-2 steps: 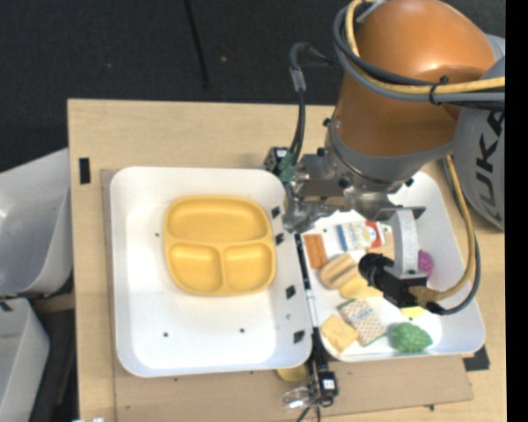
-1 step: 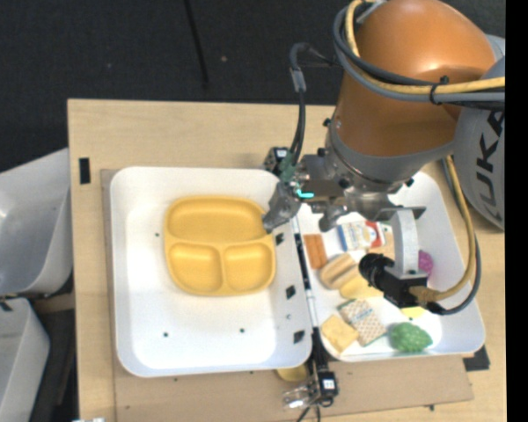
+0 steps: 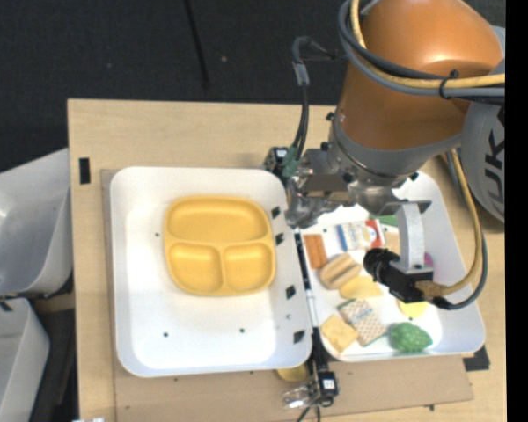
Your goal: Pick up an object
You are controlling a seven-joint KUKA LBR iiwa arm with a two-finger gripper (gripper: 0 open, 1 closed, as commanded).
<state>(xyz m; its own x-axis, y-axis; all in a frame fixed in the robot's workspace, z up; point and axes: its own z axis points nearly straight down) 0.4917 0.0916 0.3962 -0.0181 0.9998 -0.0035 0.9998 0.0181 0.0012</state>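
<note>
Objects for picking sit in right bin (image 3: 462, 323), lower right of frame: bread roll (image 3: 338, 270), orange block (image 3: 315, 251), green lump (image 3: 410, 338), patterned piece (image 3: 364, 318), yellow pieces. Gripper (image 3: 310, 202) sits at frame centre over the bins' shared edge; state unclear. Left bin (image 3: 136, 323) holds yellow divided tray (image 3: 218, 243).

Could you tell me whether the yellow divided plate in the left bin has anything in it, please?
Empty. The yellow divided plate lies flat in the left bin, and all three compartments show bare yellow surface.
</note>
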